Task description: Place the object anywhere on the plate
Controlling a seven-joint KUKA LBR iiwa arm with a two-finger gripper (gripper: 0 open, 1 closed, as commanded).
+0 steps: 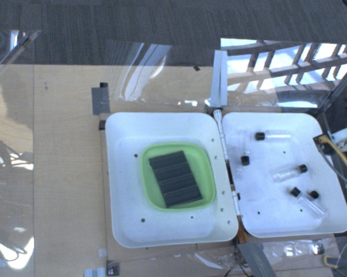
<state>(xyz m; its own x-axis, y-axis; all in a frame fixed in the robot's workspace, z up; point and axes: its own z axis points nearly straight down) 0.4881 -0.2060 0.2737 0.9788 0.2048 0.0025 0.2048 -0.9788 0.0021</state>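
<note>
Camera view from above the bench: a green plate (204, 162) sits in the left bin (124, 183) with a dark ribbed block (175, 179) lying on it, while several clear vials with black caps, among them one (290, 171) near the middle, lie scattered in the right bin (332, 214). I cannot tell the state of my gripper from here, nor what it holds, if anything. My worry: the vials are round and see-through, so a pinch may slip or roll one aside, and the block crowds the plate, leaving little bare rim for a landing.
</note>
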